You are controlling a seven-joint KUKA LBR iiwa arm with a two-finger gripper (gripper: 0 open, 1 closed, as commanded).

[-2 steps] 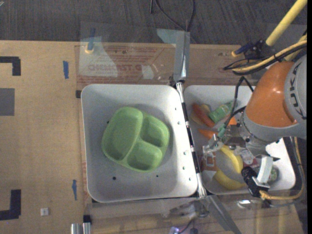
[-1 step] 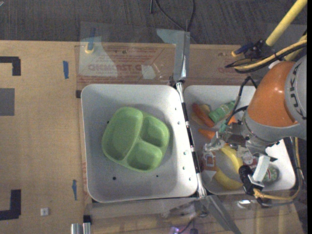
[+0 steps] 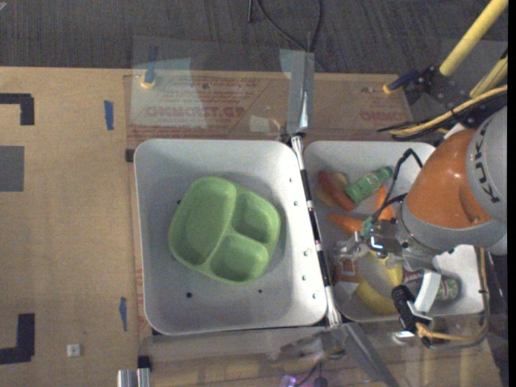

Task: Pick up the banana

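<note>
Down in right white bin (image 3: 339, 156), two-finger gripper (image 3: 360, 252) above curved yellow banana (image 3: 372, 293); finger state unclear.

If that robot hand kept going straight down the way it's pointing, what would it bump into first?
Most likely the banana lying in the right bin: the hand hangs right above it, though depth is hard to judge.
</note>
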